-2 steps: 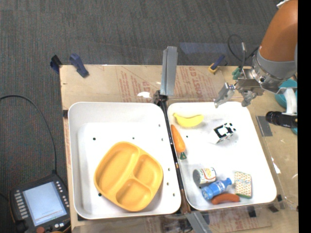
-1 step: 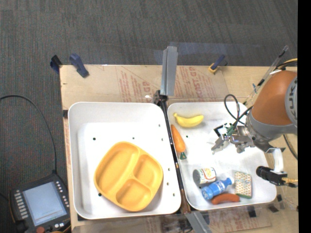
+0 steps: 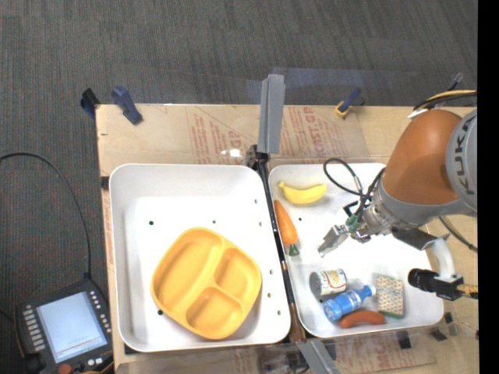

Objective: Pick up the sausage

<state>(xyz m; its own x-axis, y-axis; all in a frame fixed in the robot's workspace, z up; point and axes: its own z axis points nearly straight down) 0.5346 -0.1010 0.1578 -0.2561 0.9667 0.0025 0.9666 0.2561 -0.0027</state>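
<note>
Reddish sausage (image 3: 362, 318) at the near edge of the right bin (image 3: 312, 318), just below a blue bottle (image 3: 347, 302), well apart from the gripper (image 3: 331, 240) up mid-bin; gripper state impossible to tell. One banana (image 3: 302, 193), one carrot (image 3: 285, 224), one can (image 3: 328, 281), one sponge (image 3: 388, 294). One yellow divided plate (image 3: 207, 283) in the left bin (image 3: 129, 185). Plywood bench (image 3: 179, 135) on dark grey carpet (image 3: 156, 37); pendant (image 3: 66, 329) at lower left
</note>
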